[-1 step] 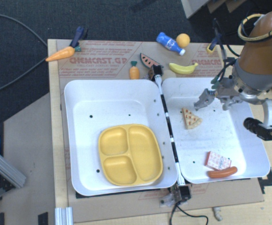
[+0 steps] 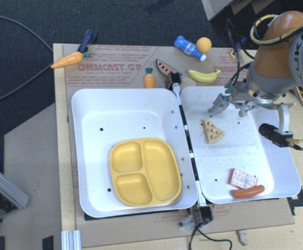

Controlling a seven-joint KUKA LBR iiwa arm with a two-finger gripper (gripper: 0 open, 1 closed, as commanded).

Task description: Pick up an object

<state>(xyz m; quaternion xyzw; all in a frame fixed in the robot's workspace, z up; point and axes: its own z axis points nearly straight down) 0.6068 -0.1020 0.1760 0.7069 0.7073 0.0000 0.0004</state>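
Observation:
In the right bin point(image 2: 276, 160) lie a pizza slice point(image 2: 213, 132), a pink and white packet point(image 2: 243, 178) and a red sausage point(image 2: 247, 192). My gripper point(image 2: 230, 107) hangs over the far part of that bin, just beyond and to the right of the pizza slice. Its two fingers point(image 2: 218, 105) are spread apart, and nothing sits between them. The packet and sausage rest near the bin's front edge, well away from the gripper.
A yellow divided plate point(image 2: 144, 171) sits in the left bin point(image 2: 88, 119). Behind the bins on the bench lie a banana point(image 2: 203, 75), a blue bottle point(image 2: 189, 47), an orange ball point(image 2: 204, 44), a watermelon slice point(image 2: 163, 66) and a carrot point(image 2: 68, 60).

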